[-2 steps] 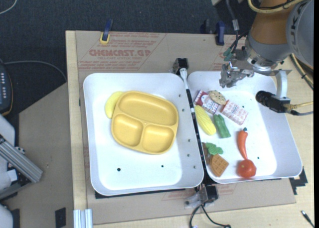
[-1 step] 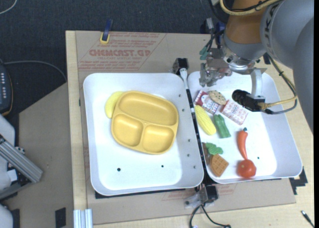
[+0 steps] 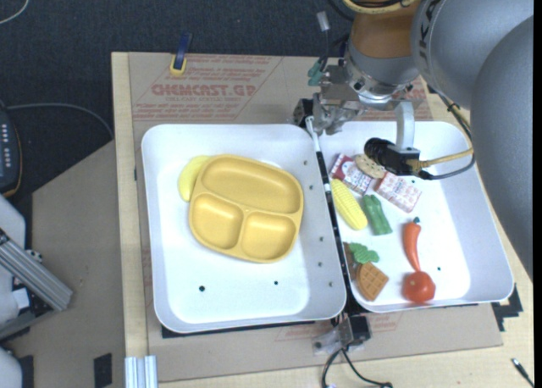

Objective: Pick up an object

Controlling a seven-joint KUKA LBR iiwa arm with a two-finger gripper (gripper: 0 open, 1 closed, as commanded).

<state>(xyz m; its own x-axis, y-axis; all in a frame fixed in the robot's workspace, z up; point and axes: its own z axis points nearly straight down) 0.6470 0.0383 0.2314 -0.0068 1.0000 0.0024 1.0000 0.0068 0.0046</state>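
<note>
Yellow plastic corn (image 3: 349,203) is lying in the right bin (image 3: 474,234) at centre right of the frame, just beside a green pod (image 3: 377,214), with a carrot (image 3: 412,245) and a tomato (image 3: 418,287) lower down. I am watching the gripper (image 3: 326,119) hovering near the top of the divide between the bins, and I cannot tell how it is set. I am judging that it should be dropping squarely over one loose piece, clear of the bin wall and the neighbours.

Grey arm (image 3: 474,56) reaches in from the right; wrist pointing down.
</note>
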